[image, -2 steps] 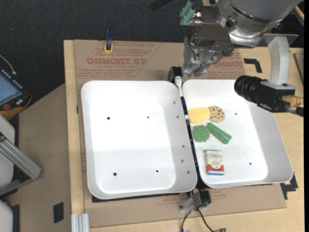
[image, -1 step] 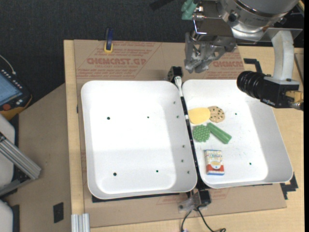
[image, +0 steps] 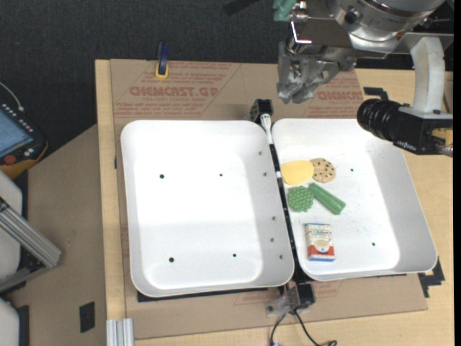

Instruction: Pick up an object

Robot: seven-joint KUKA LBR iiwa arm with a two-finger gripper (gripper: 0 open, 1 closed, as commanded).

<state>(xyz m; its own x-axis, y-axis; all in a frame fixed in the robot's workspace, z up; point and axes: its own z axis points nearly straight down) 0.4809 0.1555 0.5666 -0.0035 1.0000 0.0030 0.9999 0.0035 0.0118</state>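
Note:
In the right bin (image: pixel 389 186) lie a yellow rounded piece (image: pixel 296 171), a brown spotted cookie (image: pixel 323 169), a green studded piece with a green stick (image: pixel 315 198), and a small white and red packet (image: pixel 319 241). They cluster near the bin's left wall. My gripper (image: pixel 299 89) hangs high above the back edge of the right bin, well clear of these objects, with nothing visible between its fingers.
The left bin (image: pixel 144 215) sits beside the right one, joined by black clips along the middle. A black cylindrical device (image: pixel 392 123) sticks in over the right bin's back right corner. A brown board lies under both bins.

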